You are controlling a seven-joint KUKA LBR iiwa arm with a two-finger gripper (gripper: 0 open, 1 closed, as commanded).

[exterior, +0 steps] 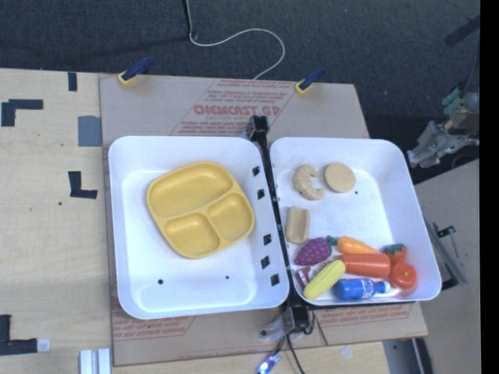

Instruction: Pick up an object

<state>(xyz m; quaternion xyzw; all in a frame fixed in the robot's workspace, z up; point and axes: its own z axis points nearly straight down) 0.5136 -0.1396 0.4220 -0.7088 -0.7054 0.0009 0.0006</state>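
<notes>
Two white bins are sitting side by side: the left one (pixel 129 232) is holding a yellow tray (pixel 200 207), the right one (pixel 390 189) toy food, the likely picking stock. Off right, the gripper (pixel 437 142) is hovering; its state is unclear.

Two shallow white plastic bins (pixel 125 232) (pixel 405 209) sit side by side. One yellow three-compartment tray (pixel 200 207) lies in the left; nine plastic toy foods (pixel 343 267) lie in the right.

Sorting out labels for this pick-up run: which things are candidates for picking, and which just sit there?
Candidates: tan croissant, round beige cookie, tan bread slice, purple grapes, yellow corn cob, orange carrot, red tomato, blue bottle.

Lying about: yellow divided tray, blue-yellow clamps.
</notes>
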